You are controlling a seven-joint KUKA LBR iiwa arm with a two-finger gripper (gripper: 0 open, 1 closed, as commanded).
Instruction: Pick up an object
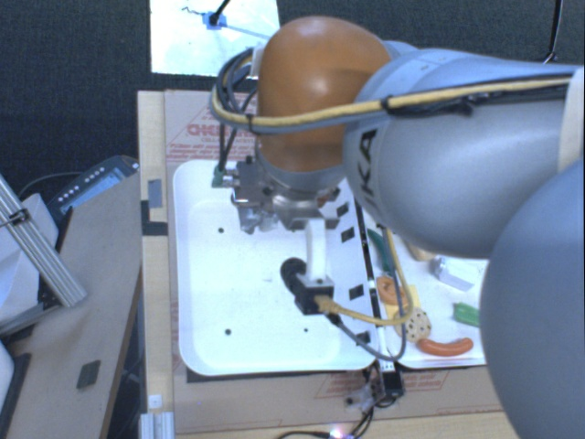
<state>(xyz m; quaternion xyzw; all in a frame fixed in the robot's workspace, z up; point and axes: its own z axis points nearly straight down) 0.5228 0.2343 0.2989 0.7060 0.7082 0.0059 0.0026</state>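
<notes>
Camera view: you see the arm [457,144] reaching in from the right, with its orange band over the far half of the left bin [210,337]. The gripper [277,210] hangs under the wrist, above the far right part of that bin's white floor. The wrist hides its tips, so you cannot tell whether it is released or clenched.

The things to pick lie in the right bin [462,362], in the near part that shows below the arm:
- An orange sausage-shaped piece [445,346] lies closest to the near rim.
- A tan dotted ball [418,324] sits just beside its left end.
- A green piece [466,314] lies just behind the sausage-shaped piece.
- An orange round piece [390,291] lies near the edge where the two bins meet.

All four are well apart from the gripper.
</notes>
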